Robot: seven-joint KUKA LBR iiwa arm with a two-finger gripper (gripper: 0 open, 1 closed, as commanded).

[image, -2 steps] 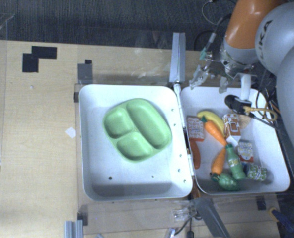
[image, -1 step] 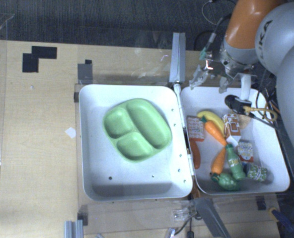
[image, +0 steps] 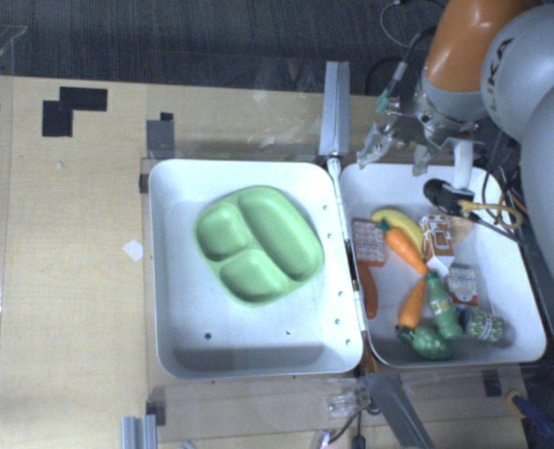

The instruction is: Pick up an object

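My gripper (image: pixel 395 152) hangs over the far rim of the right bin (image: pixel 530 293), fingers spread open with nothing between them. Below it in that bin lie a yellow banana (image: pixel 395 220), an orange carrot (image: pixel 406 248), a second carrot (image: pixel 411 303), a green bottle (image: pixel 441 307), a red packet (image: pixel 368 242), a red sausage (image: pixel 370 294), a brown snack packet (image: pixel 436 235) and a green can (image: pixel 484 325). All of these lie nearer the camera than the gripper, apart from it.
The left bin (image: pixel 174 288) holds a green divided plate (image: pixel 258 243). A metal divider post (image: pixel 331 110) stands between the bins at the back. A black fitting with yellow cables (image: pixel 455 197) sits at the right bin's far right. The arm's grey body (image: pixel 539 92) fills the upper right.
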